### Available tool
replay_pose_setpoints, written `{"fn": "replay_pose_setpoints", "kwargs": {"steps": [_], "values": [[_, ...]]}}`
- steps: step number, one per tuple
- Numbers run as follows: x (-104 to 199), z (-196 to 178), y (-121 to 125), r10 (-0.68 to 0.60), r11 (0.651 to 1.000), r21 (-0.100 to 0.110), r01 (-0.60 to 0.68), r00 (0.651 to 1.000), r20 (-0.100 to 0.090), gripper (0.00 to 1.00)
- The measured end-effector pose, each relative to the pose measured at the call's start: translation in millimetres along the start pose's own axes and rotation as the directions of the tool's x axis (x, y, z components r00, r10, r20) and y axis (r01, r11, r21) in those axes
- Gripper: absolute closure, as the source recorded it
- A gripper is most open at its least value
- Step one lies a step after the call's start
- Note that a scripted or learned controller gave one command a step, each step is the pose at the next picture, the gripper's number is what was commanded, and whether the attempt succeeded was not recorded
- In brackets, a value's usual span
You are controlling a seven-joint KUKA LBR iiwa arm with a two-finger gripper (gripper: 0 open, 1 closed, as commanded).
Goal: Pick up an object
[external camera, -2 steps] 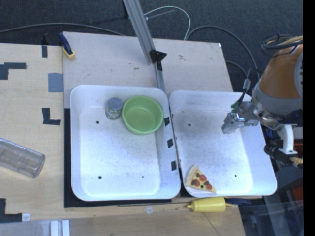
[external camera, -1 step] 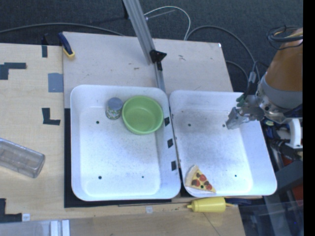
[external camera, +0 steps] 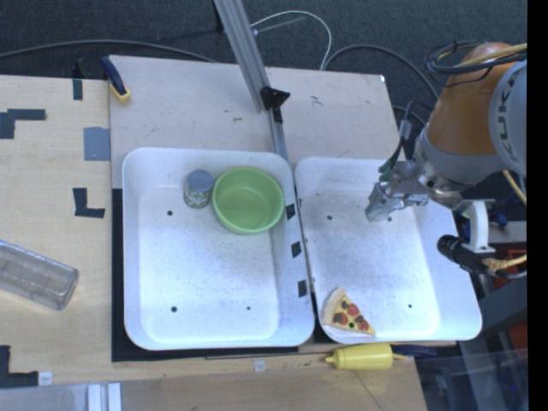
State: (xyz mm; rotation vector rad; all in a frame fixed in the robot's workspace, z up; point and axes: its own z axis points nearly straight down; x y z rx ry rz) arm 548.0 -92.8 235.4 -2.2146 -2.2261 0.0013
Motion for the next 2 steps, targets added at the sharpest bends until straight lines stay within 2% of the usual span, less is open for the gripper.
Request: {"fn": "replay_pose_setpoints", "kwargs": {"steps": [1,2], "values": [[56,11,17,-0.002,1.000,0.001,0.002,1.000,-0.001,1.00],[109,1,30,-0.002,1.000,-0.001,0.002,1.000,-0.001,1.00]]}}
